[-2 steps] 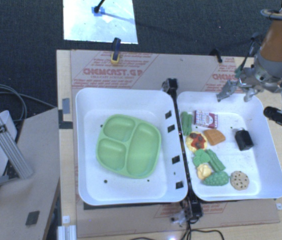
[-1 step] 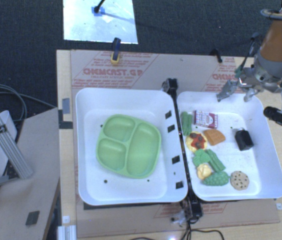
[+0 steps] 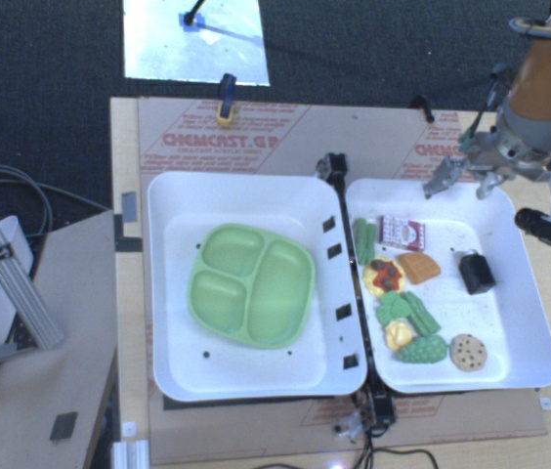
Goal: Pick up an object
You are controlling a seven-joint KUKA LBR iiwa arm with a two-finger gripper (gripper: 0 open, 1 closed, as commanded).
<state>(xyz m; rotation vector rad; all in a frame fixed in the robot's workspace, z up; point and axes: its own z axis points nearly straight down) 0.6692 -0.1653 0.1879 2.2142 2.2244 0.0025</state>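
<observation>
The right bin [image 3: 529, 360] holds several toy foods. Among them are a red and white carton [image 3: 401, 233], an orange slice [image 3: 418, 267], a green pod [image 3: 363, 240], a red and yellow piece [image 3: 385, 277] and a black block [image 3: 476, 272]. Toward the bin's front lie green vegetables [image 3: 407, 311], a yellow piece [image 3: 400, 333] and a round cookie [image 3: 468, 352]. My gripper [image 3: 463, 184] hangs over the bin's far rim, above and behind the carton. Its two fingers are spread open with nothing between them.
The left bin [image 3: 173, 360] carries a green divided plate [image 3: 252, 283]. A black hinge strip [image 3: 349, 281] runs between the bins. The arm's orange band [image 3: 549, 62] and grey wrist reach in from the upper right. A blue and yellow clamp [image 3: 226, 101] sits beyond the bins.
</observation>
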